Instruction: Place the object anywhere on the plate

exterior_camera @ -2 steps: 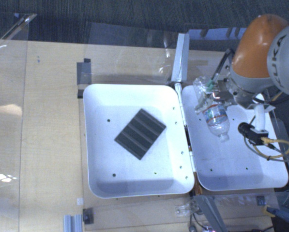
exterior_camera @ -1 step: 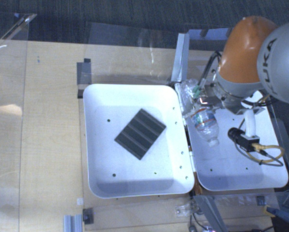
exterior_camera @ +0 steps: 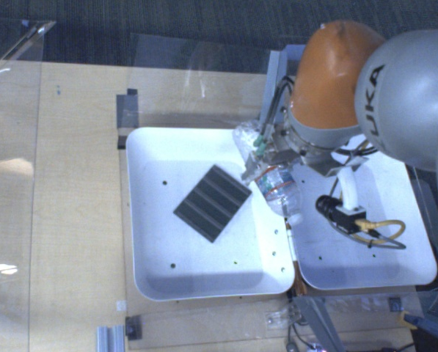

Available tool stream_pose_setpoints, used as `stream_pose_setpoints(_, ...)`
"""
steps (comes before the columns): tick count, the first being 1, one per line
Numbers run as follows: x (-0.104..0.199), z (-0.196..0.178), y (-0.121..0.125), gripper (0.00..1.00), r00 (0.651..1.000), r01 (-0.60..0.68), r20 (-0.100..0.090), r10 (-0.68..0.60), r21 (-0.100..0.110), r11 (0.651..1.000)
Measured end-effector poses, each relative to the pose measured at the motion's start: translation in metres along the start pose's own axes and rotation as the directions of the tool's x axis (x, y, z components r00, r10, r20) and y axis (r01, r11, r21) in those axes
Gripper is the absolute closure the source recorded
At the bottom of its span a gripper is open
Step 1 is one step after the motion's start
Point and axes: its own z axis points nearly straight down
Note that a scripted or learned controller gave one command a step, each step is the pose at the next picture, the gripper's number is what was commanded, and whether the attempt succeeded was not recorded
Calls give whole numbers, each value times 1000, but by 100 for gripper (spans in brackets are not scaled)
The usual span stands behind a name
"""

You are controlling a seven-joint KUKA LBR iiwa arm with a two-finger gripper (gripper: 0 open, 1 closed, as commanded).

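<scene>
The clear plastic bottle (exterior_camera: 277,185) sits right under my claw (exterior_camera: 266,156), crinkled and see-through, with a pale label band round its middle. It lies tilted across the seam where the two bins meet, one end up near my claw, the other reaching down and away from it. The plate (exterior_camera: 213,202) is a dark grey square with ridged stripes, lying flat and turned cornerwise, below and to the left of my claw, just beside the bottle.
</scene>
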Motion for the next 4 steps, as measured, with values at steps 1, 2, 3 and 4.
stream_pose_setpoints(1, 0, -11, 2, 100, 1000, 3, -1, -3, -5, 1000)
stream_pose_setpoints(2, 1, -22, 3, 100, 1000, 7, -1, -7, -9, 1000)
stream_pose_setpoints(3, 1, -22, 3, 0, 1000, 7, -1, -7, -9, 1000)
stream_pose_setpoints(4, 37, 68, 19, 0, 958, 286, -1, -286, 2, 958)
